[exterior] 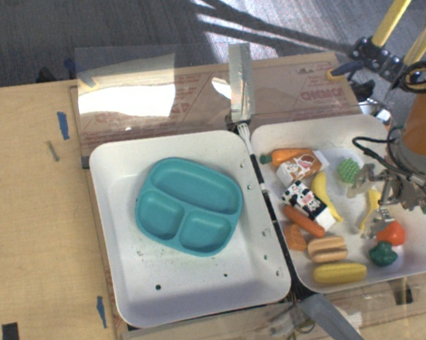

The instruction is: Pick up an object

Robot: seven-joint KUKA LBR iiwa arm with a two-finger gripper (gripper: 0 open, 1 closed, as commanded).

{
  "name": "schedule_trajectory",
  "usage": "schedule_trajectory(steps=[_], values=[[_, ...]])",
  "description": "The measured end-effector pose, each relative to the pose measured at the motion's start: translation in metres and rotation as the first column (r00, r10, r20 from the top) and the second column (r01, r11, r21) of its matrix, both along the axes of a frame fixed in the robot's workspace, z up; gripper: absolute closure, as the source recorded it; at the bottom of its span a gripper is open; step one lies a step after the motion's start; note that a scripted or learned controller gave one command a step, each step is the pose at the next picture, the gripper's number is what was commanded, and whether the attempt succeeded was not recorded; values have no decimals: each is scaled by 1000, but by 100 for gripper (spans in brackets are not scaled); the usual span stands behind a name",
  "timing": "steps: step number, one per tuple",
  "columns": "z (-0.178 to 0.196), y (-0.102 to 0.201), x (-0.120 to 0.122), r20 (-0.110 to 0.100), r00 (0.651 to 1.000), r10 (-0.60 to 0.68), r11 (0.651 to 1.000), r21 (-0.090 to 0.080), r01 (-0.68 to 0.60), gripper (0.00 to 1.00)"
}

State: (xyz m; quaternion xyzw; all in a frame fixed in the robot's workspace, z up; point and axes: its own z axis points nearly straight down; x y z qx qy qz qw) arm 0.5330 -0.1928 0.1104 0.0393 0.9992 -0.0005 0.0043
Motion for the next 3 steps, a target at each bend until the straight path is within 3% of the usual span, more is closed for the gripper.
schedule_trajectory(steps=[1, 2, 3], values=[[-22, 0, -11, 0, 1000, -29, 1000, 1, 29, 0], [-11, 0, -7, 11, 1000, -28, 1000, -3, 28, 100], [-12, 0, -7, 9, 1000, -27, 1000, -2, 27, 0]])
